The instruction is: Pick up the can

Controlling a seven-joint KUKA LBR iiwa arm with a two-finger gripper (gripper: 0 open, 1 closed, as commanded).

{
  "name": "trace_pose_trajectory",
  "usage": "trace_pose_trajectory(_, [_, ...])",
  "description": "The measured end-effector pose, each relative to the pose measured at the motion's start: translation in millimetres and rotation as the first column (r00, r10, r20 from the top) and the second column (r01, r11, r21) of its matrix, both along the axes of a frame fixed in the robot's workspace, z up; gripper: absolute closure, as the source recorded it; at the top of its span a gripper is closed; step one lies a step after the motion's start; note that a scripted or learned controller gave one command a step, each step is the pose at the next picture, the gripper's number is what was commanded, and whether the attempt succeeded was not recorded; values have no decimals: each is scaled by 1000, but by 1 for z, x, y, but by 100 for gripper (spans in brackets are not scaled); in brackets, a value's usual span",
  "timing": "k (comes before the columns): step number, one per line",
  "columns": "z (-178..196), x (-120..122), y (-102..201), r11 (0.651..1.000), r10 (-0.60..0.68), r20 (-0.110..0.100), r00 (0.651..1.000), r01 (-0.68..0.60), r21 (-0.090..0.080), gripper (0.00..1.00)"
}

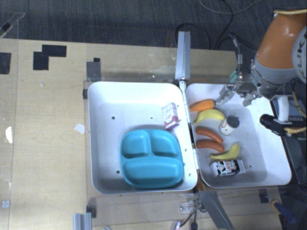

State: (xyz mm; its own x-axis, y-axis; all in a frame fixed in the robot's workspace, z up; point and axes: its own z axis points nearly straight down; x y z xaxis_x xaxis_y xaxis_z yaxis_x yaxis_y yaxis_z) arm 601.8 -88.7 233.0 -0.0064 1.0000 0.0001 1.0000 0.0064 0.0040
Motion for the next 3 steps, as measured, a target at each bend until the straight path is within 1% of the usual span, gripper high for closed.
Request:
trace_pose_trajectory(1, [-97, -4, -58, 999, -44, -1, 999, 44, 0, 0])
trace_pose_trajectory(2, [-144, 1, -70, 999, -52, 8, 999, 52, -1, 0])
trace_pose_trajectory(3, [-144, -25, -86, 992, -126, 8, 992, 126, 1, 0])
